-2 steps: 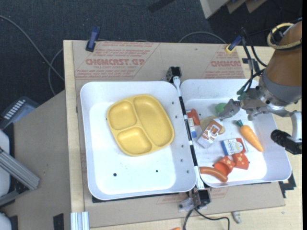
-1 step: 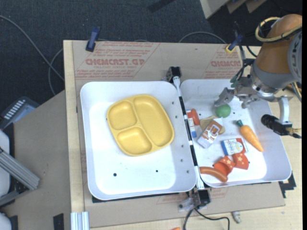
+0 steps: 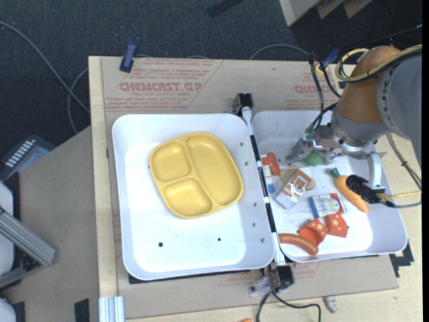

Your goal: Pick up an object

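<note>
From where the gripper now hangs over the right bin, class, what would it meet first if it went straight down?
Probably the small green object beneath the gripper, or the right bin's floor beside it; depth is unclear from this slanted view.

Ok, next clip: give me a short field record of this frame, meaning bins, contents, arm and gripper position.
left bin: holds a yellow three-compartment plate
right bin: holds small toy foods and packets
items in right bin: carrot, hot dog, red pieces, blue-and-white packet, brown carton, green piece
arm: reaches in from the right, over the right bin's far end
gripper: low by the green piece; finger state unclear
held object: none seen
</note>
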